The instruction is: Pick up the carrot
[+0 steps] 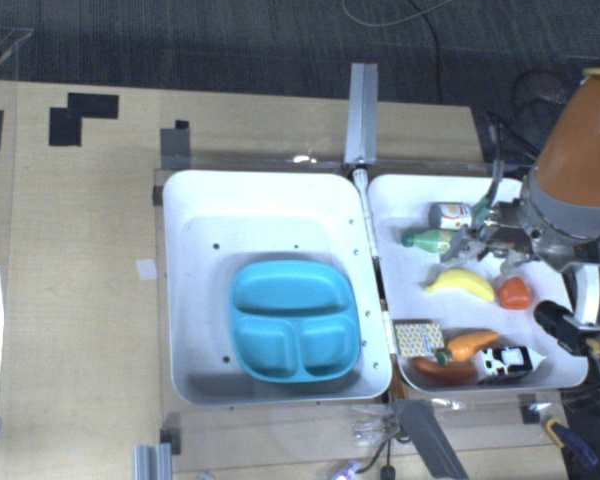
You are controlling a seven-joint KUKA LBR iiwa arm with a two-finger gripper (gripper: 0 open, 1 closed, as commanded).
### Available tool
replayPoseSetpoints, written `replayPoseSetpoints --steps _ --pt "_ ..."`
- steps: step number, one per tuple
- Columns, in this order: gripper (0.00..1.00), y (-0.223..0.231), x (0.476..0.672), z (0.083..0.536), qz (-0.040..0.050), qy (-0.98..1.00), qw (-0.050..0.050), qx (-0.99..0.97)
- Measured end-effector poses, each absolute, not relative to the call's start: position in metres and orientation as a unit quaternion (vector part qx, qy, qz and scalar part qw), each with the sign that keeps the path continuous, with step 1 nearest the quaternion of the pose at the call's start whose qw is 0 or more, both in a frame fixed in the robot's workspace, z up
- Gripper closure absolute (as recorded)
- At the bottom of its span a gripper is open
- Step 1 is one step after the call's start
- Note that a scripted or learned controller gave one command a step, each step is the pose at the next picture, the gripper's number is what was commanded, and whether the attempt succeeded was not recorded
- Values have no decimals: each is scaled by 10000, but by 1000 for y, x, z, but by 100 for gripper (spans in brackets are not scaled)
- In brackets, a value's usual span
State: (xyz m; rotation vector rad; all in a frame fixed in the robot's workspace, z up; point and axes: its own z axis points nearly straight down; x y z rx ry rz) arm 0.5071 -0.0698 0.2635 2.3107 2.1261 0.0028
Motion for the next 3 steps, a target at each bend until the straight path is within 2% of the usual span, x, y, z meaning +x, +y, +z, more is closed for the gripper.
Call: replayPoseSetpoints --steps 1,2,3 --pt "0 -85 490 198 3 6611 6 7503" --pt "100 -85 492 208 12 6615 17 7500" --pt "0 -85 492 208 11 6614 17 7500"
